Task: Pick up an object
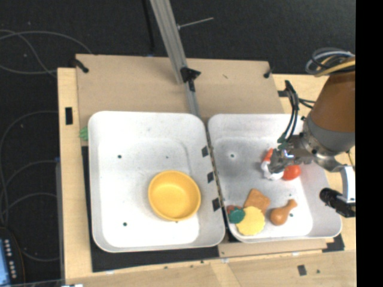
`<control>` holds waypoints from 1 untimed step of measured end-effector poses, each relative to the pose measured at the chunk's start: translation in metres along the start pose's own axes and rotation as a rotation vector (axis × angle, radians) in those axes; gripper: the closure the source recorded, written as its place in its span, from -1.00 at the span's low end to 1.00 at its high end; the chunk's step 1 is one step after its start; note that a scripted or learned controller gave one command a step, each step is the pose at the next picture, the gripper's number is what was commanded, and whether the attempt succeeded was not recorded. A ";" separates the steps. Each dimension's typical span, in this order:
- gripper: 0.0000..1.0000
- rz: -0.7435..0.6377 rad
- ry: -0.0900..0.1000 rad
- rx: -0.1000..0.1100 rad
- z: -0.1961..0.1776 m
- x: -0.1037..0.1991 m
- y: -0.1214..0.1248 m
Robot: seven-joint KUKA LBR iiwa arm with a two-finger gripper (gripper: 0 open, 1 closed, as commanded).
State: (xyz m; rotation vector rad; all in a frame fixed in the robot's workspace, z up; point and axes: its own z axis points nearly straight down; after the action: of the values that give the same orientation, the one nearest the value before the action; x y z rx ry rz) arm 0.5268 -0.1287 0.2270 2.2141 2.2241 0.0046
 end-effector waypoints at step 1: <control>1.00 -0.004 0.002 0.002 -0.001 0.060 0.023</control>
State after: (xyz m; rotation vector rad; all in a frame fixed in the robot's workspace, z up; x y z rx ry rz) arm 0.5491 -0.0688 0.2284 2.2116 2.2312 0.0046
